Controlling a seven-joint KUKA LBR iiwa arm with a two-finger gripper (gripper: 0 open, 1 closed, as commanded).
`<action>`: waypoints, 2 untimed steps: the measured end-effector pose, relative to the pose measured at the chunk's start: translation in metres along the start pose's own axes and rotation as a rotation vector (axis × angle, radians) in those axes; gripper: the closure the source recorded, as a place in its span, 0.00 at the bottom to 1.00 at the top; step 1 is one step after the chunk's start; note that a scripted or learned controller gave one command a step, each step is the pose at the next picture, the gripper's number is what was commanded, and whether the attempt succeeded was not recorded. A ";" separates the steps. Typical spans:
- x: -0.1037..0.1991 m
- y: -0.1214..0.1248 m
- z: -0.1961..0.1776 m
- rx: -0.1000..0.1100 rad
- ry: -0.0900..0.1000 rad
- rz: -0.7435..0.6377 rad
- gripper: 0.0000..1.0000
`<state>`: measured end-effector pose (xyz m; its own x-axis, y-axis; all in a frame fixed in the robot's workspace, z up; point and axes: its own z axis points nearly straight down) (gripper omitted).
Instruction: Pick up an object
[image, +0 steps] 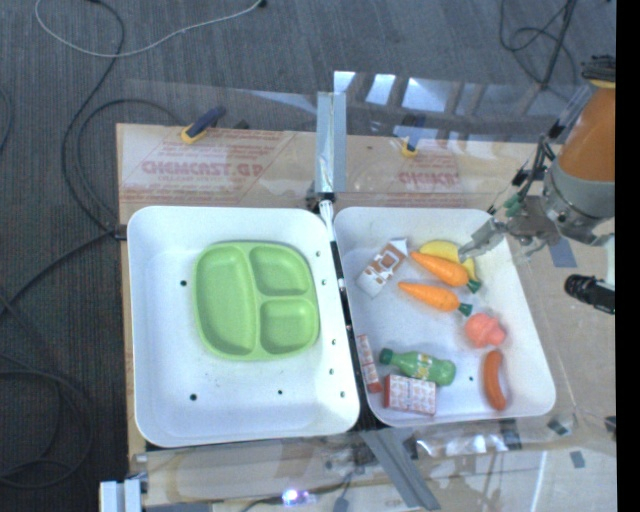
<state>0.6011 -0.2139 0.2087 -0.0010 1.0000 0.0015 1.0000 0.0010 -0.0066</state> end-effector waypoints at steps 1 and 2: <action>0.012 0.039 0.117 -0.001 -0.002 0.069 0.00; 0.012 0.038 0.112 0.006 -0.006 0.068 1.00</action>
<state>0.6388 -0.2020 0.0964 0.0671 0.9977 -0.0055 0.9977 -0.0672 -0.0126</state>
